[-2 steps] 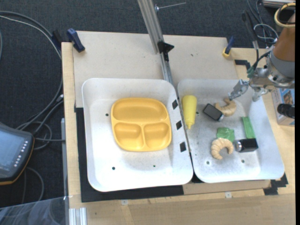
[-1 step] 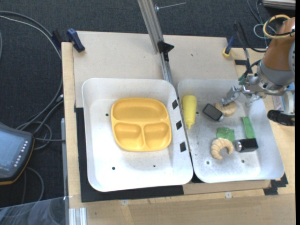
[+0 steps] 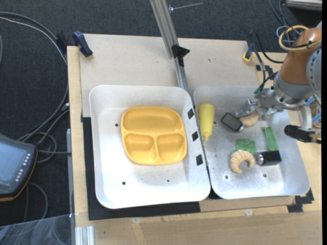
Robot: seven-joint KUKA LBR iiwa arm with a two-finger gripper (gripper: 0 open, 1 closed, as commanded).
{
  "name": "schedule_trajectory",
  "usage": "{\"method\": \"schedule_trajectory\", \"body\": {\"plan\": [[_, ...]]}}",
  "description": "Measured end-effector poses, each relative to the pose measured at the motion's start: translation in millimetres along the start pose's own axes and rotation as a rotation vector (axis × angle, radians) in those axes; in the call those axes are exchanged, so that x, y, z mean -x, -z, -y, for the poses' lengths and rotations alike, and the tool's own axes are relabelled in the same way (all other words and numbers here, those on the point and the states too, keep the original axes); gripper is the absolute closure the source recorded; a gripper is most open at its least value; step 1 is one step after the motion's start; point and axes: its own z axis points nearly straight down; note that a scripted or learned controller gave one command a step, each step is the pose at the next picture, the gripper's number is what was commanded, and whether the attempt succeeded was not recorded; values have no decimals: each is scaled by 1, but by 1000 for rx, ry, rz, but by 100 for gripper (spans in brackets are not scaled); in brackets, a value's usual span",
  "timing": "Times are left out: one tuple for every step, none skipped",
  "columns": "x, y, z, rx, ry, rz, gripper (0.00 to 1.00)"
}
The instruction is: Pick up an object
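Scanning from the left, a yellow divided tray (image 3: 153, 135) is seen lying flat in the left bin (image 3: 104, 188), well apart from everything that matters to the coming move. Beyond the seam between the bins, a yellow bottle (image 3: 206, 120) is laid in the right bin (image 3: 286, 185) beside its left wall, its long axis running up and down the view with the narrow end toward the bottom. Further right, a small black block (image 3: 231, 122) is found tilted, and just beside it a pale beige object (image 3: 249, 119) is set at the tip of the pincer (image 3: 254, 111). Below these, a croissant-shaped piece (image 3: 241, 160) is curled near a green scrap (image 3: 246, 145), with a black cylinder (image 3: 269, 158) and a green stick (image 3: 269, 137) to their right.

The pincer is lowered into the upper part of the right bin, reached in from the right under the orange band of the arm (image 3: 298, 65). The beige object is judged the likeliest target: it lies directly at the left end of the fingers, touching or nearly so, while the black block is just beyond it. Whether the fingers are spread or closed cannot be told, since the metal parts are small and cluttered; it is possibly already straddled, but no grasp can be confirmed. The object's far side is hidden by the pincer.
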Motion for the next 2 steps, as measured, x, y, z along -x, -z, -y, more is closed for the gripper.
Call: {"method": "schedule_trajectory", "body": {"plan": [[0,15,-2,7,2,3,100],[5,65,-12,7,0,4,100]]}}
